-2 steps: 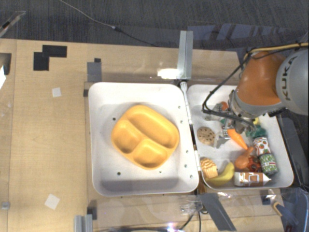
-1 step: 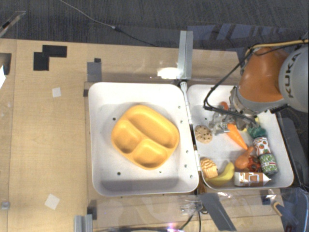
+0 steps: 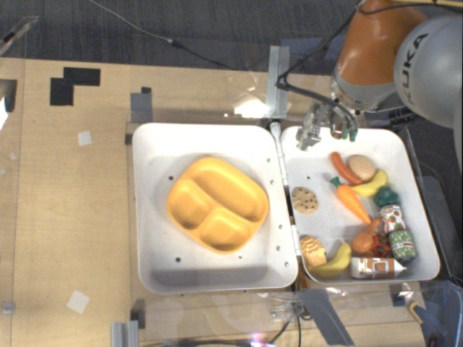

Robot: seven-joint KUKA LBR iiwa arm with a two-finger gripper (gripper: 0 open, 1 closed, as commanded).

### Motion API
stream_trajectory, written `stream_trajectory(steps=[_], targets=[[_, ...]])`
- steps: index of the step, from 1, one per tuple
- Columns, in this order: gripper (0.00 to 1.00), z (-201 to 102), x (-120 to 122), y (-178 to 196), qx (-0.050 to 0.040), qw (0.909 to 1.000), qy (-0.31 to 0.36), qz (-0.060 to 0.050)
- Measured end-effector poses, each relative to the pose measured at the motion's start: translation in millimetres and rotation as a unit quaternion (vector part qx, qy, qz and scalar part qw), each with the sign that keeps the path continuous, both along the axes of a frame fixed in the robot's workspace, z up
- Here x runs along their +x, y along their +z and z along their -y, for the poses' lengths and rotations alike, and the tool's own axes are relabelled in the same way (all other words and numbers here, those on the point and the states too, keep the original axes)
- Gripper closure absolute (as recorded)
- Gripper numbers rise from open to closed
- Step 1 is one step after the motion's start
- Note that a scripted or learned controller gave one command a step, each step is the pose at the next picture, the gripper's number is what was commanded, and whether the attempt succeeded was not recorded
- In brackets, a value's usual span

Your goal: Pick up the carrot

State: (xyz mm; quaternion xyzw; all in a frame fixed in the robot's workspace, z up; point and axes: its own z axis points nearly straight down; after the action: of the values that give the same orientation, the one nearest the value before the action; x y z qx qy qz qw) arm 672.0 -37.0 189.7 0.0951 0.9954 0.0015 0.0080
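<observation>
A robot gripper hangs over the far edge of the right-hand bin, with nothing between its fingers, which look slightly parted. The carrot lies below and a little to the right of it, untouched among other toy foods, so reaching and grasping remain.

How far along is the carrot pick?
Done: nothing visible yet. The carrot lies in the right bin among the other toy food. In hand: the gripper hangs over that bin's far-left corner, apart from the carrot. Left: move over it, descend, grasp, lift.
</observation>
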Motion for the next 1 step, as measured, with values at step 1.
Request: stream_trajectory(steps=[1], targets=[[0.00, 1.9, -0.8, -1.5, -0.0006, 1.0000, -0.001, -0.002]])
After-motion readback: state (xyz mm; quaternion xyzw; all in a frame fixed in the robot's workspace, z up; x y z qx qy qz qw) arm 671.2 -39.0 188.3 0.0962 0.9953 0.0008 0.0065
